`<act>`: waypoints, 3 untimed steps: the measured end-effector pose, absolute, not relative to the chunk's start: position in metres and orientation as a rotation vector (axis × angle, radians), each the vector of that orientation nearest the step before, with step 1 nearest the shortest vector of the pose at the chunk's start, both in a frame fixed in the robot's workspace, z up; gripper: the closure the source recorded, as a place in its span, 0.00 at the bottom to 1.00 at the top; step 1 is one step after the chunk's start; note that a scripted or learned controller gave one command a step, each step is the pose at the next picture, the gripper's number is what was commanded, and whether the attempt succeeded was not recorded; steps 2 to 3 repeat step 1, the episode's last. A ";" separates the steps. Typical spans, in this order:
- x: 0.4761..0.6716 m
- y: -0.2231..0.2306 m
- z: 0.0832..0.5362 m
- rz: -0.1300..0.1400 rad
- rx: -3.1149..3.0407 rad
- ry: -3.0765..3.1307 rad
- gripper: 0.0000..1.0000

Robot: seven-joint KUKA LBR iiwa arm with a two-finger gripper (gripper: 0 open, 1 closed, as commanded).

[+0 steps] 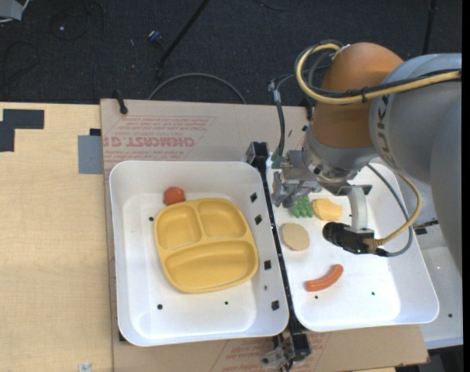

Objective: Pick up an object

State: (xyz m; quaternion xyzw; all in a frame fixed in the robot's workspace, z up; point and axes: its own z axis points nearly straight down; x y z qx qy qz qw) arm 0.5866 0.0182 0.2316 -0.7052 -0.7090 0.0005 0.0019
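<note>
Nearest the camera, in the right bin [421, 304], an orange-red sausage-shaped toy [323, 278] lies by itself on the white floor. Just beyond it, close to the divider between the bins, sits a tan oval piece [295, 236] (it looks like a toy potato or bread roll), untouched. In the left bin [134, 301] a yellow compartment tray [206, 243] lies at a slant, and a small red ball-like item [174, 195] rests just past its far corner.

Farther back in the right bin, the gripper [289, 196] hangs low over a green leafy toy [301, 207] and a pale yellow piece [326, 209] that lie just beside each other. The gripper's body hides its tips, so I cannot tell whether it is spread or closed, nor whether it touches the green toy. A black wrist attachment [347, 237] with cabling juts out nearer the camera.

Judging by this, the pick is at the reach-and-grasp stage: nothing is visibly lifted off the bin floor, every item seems to rest where it lies, and securing and raising one of them is left to do.
</note>
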 end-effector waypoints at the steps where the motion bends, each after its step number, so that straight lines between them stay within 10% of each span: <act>1: 0.583 0.074 0.219 0.006 -2.211 -2.223 1.00; 3: 0.583 0.074 0.219 0.006 -2.211 -2.223 1.00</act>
